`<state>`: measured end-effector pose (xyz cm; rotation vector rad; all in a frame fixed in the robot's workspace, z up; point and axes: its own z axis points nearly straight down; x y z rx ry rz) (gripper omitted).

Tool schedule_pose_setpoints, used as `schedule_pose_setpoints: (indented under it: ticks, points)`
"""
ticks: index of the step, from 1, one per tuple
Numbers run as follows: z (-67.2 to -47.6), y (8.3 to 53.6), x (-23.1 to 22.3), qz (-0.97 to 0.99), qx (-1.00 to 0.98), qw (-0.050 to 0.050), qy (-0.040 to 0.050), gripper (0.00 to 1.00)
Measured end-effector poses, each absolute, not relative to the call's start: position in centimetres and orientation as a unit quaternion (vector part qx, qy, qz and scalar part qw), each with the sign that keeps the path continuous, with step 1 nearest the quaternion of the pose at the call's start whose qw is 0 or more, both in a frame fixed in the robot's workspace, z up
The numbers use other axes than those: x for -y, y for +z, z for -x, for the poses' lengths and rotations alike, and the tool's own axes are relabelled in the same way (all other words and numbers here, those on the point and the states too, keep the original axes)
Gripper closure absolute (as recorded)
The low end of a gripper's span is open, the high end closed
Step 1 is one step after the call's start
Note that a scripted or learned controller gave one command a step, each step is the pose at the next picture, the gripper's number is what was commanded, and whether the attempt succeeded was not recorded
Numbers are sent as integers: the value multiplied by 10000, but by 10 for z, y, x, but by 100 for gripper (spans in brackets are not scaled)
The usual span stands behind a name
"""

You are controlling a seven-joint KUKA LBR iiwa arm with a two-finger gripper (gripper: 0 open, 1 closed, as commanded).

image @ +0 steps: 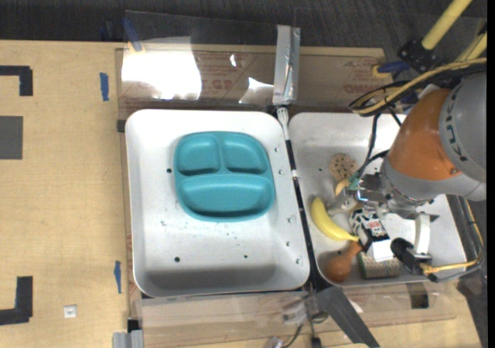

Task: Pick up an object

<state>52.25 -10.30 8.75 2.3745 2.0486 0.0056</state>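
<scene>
Evidently the gripper [370, 215] sits low in the right bin [309, 131], lower right of the frame, placed among the clutter to reach something; whether it grips anything I cannot tell. Just left lies a curved yellow banana [329, 221], a brown pear [337, 263] beneath it. The teal plate [224, 175] fills the left bin [147, 207].

A single fixed camera looks down at a slant from above the table [54, 184], far enough to take in both white bins [147, 261] side by side, with the arm [433, 145] entering from its right.
</scene>
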Motion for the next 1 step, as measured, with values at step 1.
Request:
schedule_pose_setpoints:
  ticks: [1]
  points:
    - [-553,87,114,-7323,-6810,21,20,0]
